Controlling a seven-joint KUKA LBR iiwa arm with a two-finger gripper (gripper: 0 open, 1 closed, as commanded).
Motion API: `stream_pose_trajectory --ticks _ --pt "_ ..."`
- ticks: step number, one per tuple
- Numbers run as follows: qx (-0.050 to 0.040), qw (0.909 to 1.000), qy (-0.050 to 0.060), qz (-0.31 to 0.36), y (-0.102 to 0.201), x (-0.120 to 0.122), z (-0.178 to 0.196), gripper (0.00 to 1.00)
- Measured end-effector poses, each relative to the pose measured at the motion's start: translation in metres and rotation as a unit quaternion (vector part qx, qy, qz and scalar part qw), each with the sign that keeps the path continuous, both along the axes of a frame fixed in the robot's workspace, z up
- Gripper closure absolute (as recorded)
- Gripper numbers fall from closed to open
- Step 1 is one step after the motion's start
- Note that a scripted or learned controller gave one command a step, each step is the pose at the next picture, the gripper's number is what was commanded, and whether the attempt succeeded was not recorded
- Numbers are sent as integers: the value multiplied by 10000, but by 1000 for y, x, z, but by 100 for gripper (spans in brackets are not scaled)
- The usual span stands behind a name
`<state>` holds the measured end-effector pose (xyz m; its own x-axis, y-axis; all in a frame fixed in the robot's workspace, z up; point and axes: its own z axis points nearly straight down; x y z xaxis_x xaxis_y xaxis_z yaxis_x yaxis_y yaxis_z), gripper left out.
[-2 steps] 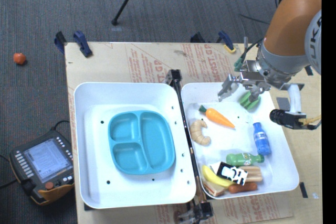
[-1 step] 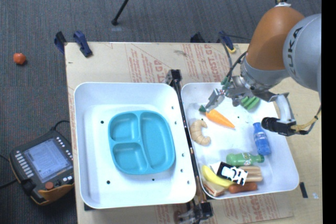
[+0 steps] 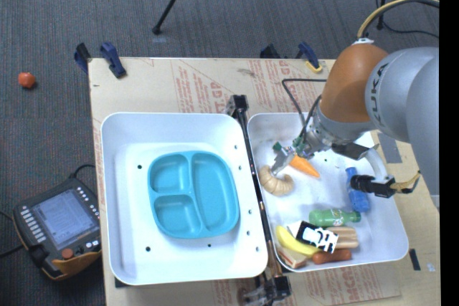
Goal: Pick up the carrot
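Right bin, camera view: the carrot (image 3: pixel 304 166) lies near the middle of the right bin (image 3: pixel 399 249), orange tip pointing toward the blue bottle (image 3: pixel 356 191), green stalk end toward the croissant (image 3: pixel 277 181).
Gripper: the gripper (image 3: pixel 292 155) sits low at the carrot's stalk end, just beside the croissant; whether it is spread or closed I cannot tell.
Hold: nothing shows the carrot caught by the tool; it appears to rest on the bin floor.
Step in hand: judged as the reach or the closing on the carrot, lift not yet made.
Neighbours of the carrot: croissant touching or nearly so on the left; green bottle (image 3: pixel 333 216), banana (image 3: pixel 291 241) and hot dog (image 3: pixel 343 238) lie well apart, toward the bin's near edge.
Left of the carrot: blue divided plate (image 3: pixel 192 194) in the left bin (image 3: pixel 115 154).
Next move calls for: a firm close across the carrot's thicker end, clear of the croissant, then a straight rise; the tapered shape could slip.
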<state>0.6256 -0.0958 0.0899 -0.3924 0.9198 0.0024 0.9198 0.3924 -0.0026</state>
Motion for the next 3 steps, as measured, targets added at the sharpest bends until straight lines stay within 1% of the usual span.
stream_pose_trajectory --ticks 1,3 --pt "0 9986 -1 -523 5 -35 -2 0" --pt "-1 9986 -3 -524 5 -35 -2 0"
